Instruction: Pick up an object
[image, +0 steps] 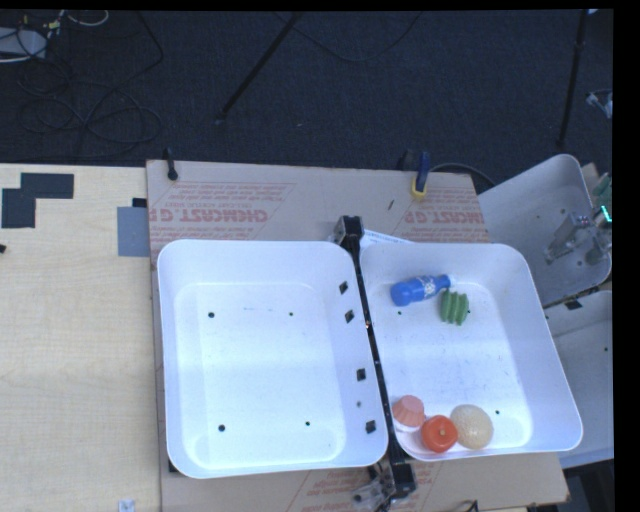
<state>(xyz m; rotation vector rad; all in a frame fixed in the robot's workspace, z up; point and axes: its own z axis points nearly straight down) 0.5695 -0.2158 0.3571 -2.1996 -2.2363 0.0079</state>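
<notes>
I judge the approach has not begun: the gripper (579, 238) waits outside the right bin (545, 340), and I cannot tell whether it is released or clenched. The blue bottle (420, 290) lies well apart to its left, its long axis nearly left-right and its narrow end toward the gripper. The next move calls for reaching over and descending across that axis.

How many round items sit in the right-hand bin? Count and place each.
3, clustered at the right bin's near edge: pink piece by the divider, red ball beside it, pale yellow ball rightmost. None seem hidden.
</notes>
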